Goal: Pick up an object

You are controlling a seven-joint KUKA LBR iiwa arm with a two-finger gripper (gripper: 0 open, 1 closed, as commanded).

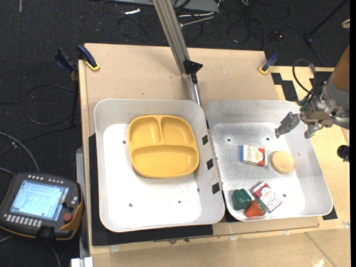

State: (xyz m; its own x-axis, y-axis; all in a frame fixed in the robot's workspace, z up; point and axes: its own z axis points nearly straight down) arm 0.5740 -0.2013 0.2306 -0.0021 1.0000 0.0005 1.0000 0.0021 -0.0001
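A: Tray [164,154], yellow, three compartments, lies in the left bin [111,149]. Right bin [311,199] contents?

B: Small carton [253,155], red and white, long axis running left-right, label up. Just right of it, tan round piece [282,162]. Green and red items [247,202] near the front rim.

A: Hand [300,124]?

B: Over the bin's back right, fingers spread, nothing between them. Carton lies forward and left of it; judged the nearest candidate.

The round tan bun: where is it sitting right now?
The round tan bun lies in the right bin, just right of the small red-and-white box, below the pincer.
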